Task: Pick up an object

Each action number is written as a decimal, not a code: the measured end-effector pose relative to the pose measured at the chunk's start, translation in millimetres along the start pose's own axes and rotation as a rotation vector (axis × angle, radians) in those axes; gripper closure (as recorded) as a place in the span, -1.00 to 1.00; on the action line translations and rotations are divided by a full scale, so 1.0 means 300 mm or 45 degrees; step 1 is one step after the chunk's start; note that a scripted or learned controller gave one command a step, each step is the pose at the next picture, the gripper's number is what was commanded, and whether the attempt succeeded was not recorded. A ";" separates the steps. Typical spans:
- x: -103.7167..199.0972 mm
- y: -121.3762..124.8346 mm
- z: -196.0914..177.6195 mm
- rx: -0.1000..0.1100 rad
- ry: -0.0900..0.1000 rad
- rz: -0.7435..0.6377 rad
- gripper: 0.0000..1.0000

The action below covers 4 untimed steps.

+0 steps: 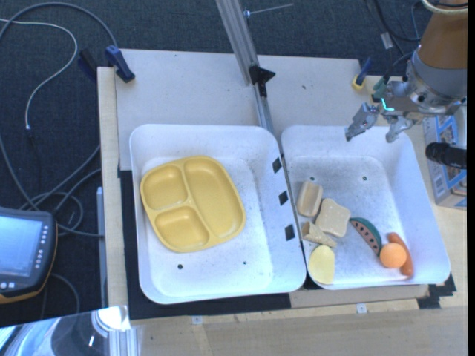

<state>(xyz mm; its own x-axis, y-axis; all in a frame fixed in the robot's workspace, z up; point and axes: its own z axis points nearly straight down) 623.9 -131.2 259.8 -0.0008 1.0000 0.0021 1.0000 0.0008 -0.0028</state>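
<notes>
My gripper (378, 125) hangs open above the far rim of the right bin (415, 170), with nothing between its two fingers. Lower down in that bin lie several beige bread-like pieces (321, 216), a pale yellow round slice (322, 264), a watermelon slice (367, 233), an orange ball (392, 255) and a carrot (401, 248) partly behind the ball. These objects sit well toward the near side of the bin, apart from the gripper.
A yellow three-compartment tray (191, 201) lies in the left bin (148, 147). A metal rail (241, 35) runs down to the gap between the bins. Cables and a tablet (22, 251) lie on the floor at left.
</notes>
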 end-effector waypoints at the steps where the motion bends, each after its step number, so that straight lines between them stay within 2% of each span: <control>1: 0.010 0.007 0.142 0.005 -0.001 0.000 -1.00; 3: 0.026 0.063 0.478 0.006 0.000 -0.002 -1.00; 4: 0.025 0.070 0.427 -0.004 -0.002 -0.002 1.00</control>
<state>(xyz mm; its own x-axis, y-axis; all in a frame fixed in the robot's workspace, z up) 644.6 -123.3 131.7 -0.0022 1.0000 0.0009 1.0000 0.0022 0.0005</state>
